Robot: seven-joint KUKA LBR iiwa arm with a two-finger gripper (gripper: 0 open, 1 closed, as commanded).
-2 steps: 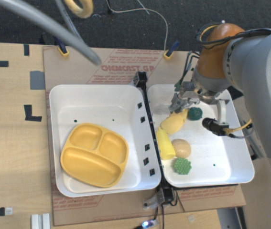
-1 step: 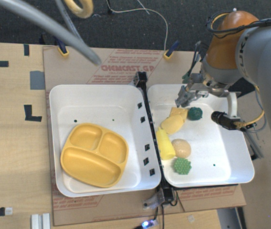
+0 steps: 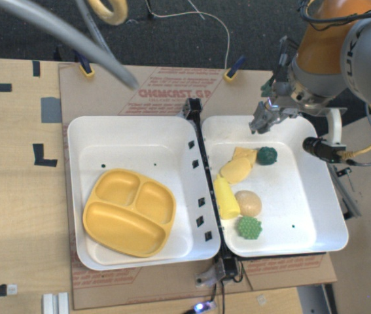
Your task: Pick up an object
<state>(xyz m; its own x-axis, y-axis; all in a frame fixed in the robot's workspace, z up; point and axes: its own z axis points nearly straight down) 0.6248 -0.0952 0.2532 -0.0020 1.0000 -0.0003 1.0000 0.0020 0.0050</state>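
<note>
Two shallow white bins sit side by side on a cardboard sheet [image 3: 172, 93]. The left bin [image 3: 80, 142] holds one item: a yellow divided plate [image 3: 129, 211] with three compartments, lying toward the near left corner, with bare floor along the far wall and the right side.

The right bin [image 3: 316, 221] holds five small items, all gathered in its left half: a dark green broccoli-like piece [image 3: 267, 155], a pale yellow lumpy piece [image 3: 239, 167] just beside it, a yellow banana-shaped piece [image 3: 226, 198] lying along the central divider, a tan rounded piece [image 3: 248, 203] touching the banana shape, and a bright green bumpy piece [image 3: 249, 227] nearest the front. The right half of this bin's floor is bare (one small dark dot marks it).

The gripper [image 3: 262, 124] hangs over the far edge of the right bin, above and apart from the dark green piece; whether its fingers are spread or closed cannot be told from this angle, and nothing is seen between them. The orange-banded wrist [image 3: 332, 28] enters from the right.
</note>
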